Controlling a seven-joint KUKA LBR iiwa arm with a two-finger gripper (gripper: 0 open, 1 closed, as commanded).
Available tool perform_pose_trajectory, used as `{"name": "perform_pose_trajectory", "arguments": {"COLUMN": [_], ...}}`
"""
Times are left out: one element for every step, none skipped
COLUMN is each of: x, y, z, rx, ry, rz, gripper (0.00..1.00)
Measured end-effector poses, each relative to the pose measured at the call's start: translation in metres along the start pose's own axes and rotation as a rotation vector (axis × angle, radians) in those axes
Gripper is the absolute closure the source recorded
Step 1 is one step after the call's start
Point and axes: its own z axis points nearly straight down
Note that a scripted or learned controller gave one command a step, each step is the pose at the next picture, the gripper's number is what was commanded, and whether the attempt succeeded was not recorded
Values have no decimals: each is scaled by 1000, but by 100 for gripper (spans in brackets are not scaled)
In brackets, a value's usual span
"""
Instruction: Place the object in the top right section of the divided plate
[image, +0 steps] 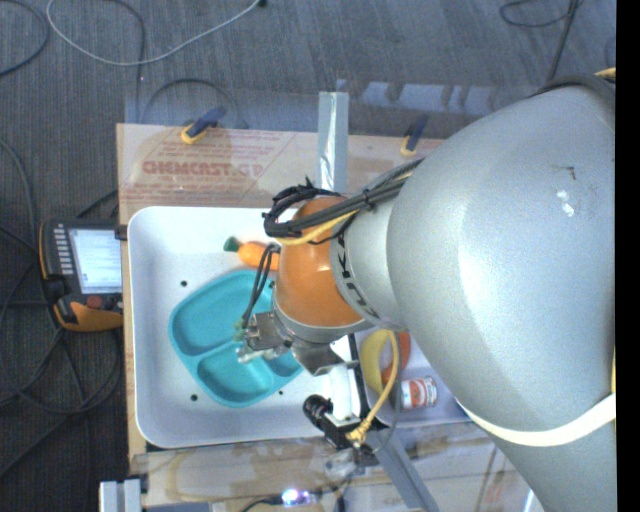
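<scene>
Divided plate (215, 330), teal, lies in the left white bin (160, 260), toward the bin's centre and its 4 o'clock side, with raised ribs splitting it into sections. The arm (500, 280) covers most of the right half of the view, and its orange band (310, 280) hangs directly over the plate's 3 o'clock edge. The claw (262, 345) sits low over the plate there; I cannot tell how far open it is, nor whether it has hold of anything, since the wrist hides its tips. An orange object (250, 252), carrot-like with a green end, lies in the bin just beyond the plate at about 12 o'clock, partly under the cables.

My judgement: if that object is the one to place, the step wants a grasp across its narrow body, a clear lift over the plate's rim, and a release well inside the ribs of the section toward 1 o'clock.

Open room is widest in the bin from 8 to 11 o'clock of the plate. The bin wall runs close at 5 o'clock. The black cables (290, 205) looping off the wrist hang near the object and could snag.
</scene>
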Motion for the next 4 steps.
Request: {"name": "perform_pose_trajectory", "arguments": {"x": [-30, -15, -12, 28], "y": [43, 44, 16, 85], "z": [-3, 10, -17, -10], "rx": [51, 11, 27, 57], "ry": [8, -14, -6, -8], "rz": [-249, -584, -495, -553], "gripper": [100, 100, 100, 100]}}
